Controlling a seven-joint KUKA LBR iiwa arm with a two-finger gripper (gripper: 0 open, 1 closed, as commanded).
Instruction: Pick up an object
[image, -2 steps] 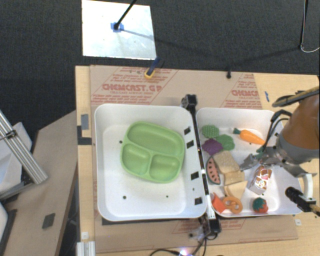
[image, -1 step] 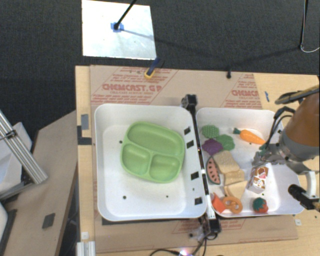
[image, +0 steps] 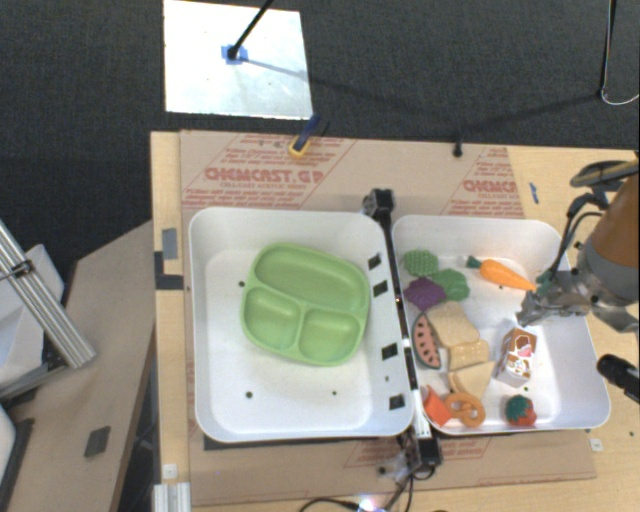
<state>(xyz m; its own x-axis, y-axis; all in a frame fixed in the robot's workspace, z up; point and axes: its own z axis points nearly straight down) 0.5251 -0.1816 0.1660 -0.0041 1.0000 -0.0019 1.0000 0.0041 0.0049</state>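
The arm comes in from the right edge, and its jaws hang over the right-hand part of the right bin, above a bare patch of white floor. They are small and seen at a slant, so I cannot tell whether the jaws are open or closed. Nothing shows between them.

The things to pick all lie in this bin, left of or below the jaws in the picture. The carrot is nearest, just up and to the left of the jaws, its green top pointing away from them. The carton stands just below the jaws, tilted. Further below it, near the bin's front wall, sits the strawberry.

Well to the left of the jaws, a cluster lines the wall shared by the two bins: a lettuce leaf at the top, purple grapes under it, and a darker green piece beside the grapes. Below those are a watermelon slice and a pale bread slice touching it. A pretzel lies at the front left corner.

Farther left of the jaws, past the divider, the left bin holds a green tray with three compartments. Both bins rest on a bench with red print.
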